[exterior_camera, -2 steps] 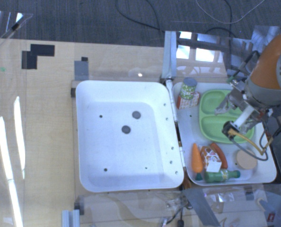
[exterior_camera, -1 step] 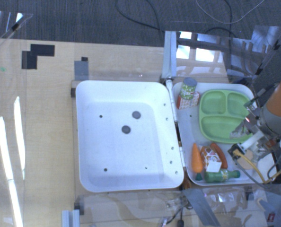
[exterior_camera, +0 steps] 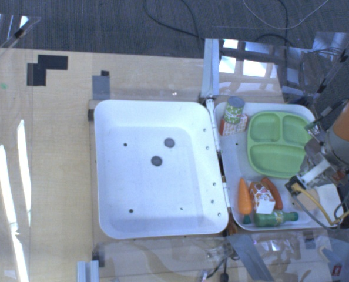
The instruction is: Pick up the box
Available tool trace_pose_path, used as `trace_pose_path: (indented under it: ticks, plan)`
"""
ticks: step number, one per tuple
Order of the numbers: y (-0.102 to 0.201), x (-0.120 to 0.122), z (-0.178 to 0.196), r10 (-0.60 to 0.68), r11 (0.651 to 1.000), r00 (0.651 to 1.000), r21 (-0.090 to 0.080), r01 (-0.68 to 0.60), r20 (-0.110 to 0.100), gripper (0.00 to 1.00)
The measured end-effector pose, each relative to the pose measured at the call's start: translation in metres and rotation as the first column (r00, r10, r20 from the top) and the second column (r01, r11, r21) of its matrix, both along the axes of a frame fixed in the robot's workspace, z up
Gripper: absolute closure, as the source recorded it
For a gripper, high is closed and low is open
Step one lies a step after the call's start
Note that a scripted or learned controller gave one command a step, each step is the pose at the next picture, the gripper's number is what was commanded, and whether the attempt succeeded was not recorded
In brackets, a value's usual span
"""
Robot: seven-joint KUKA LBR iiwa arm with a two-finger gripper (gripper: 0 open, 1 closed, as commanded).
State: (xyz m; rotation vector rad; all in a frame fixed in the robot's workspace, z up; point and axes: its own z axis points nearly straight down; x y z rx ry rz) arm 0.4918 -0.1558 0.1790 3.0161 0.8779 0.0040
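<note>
In the right bin (exterior_camera: 236, 216), a white flat box (exterior_camera: 329, 197) lies at the near right corner, partly covered by the arm and a yellow cable. My gripper (exterior_camera: 324, 172) hangs over that corner, just above and beside the box, reaching in from the right under the orange-banded wrist (exterior_camera: 348, 122). The view does not show anything held.
The right bin also holds a green divided plate (exterior_camera: 277, 144), a small can (exterior_camera: 234, 116) at the far left, a carrot (exterior_camera: 244, 197), a red and white packet (exterior_camera: 264, 196) and a green bottle (exterior_camera: 274, 218). The left bin (exterior_camera: 113, 216) adjoins it.
</note>
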Motion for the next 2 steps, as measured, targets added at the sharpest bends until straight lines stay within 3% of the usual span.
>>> trace_pose_path:
  ticks: [1,2]
  plan:
    - [-0.0495,0.0187,-0.0233,0.188,0.982,0.982,-0.002,-0.188,-0.001,1.00]
    - [-0.0496,0.0187,-0.0233,0.188,0.982,0.982,-0.001,-0.188,-0.001,0.00]
